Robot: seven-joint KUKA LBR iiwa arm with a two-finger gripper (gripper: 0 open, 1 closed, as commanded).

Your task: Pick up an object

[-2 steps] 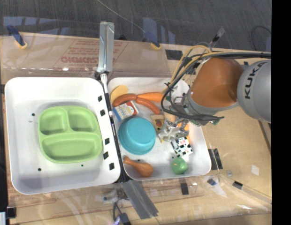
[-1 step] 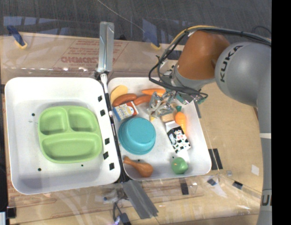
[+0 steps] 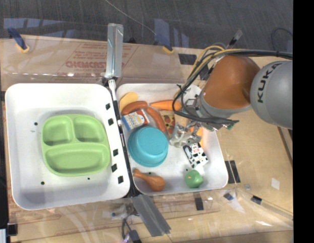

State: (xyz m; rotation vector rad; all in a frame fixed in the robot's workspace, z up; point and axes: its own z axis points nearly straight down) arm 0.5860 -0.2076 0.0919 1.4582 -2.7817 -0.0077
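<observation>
There are two white bins: the left bin (image 3: 15,135) and the right bin (image 3: 218,158). The left one has one green plate (image 3: 74,144) with three parts. The right one has one blue bowl (image 3: 148,146), one green apple (image 3: 193,178), one toy cow (image 3: 196,156) (black and white spots), one hot dog (image 3: 147,110), one carrot (image 3: 164,105), one chicken leg (image 3: 150,180) and one small carton (image 3: 133,120).

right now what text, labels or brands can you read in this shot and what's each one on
"KU": the visible start of big dark letters on the grey arm, cut off at the frame edge.
Red print on the brown sheet behind the bins: too blurred to read.
Label on the small carton in the right bin: too small to read.
</observation>
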